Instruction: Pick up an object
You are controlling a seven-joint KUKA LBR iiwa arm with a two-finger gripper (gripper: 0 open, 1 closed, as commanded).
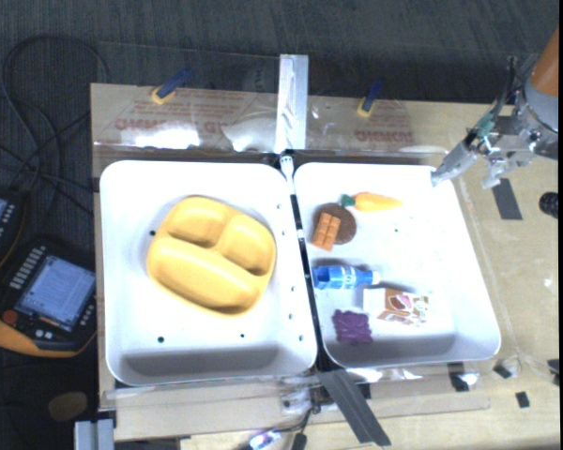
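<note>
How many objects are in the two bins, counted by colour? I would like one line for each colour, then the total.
Yellow: 1, the large bread-shaped item
Orange: 2, carrot and waffle piece
Brown: 1, round cookie
Blue: 1, bottle
Purple: 1, grapes
White: 1, carton
Total: 7

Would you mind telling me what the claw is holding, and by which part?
Nothing: the claw sits beyond the right white plastic bin's upper right corner, with no object between its fingers.

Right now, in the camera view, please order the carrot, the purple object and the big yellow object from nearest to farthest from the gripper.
1. Carrot, right bin's top, nearest the gripper.
2. Purple object, right bin's bottom.
3. Yellow object, left bin.
</note>
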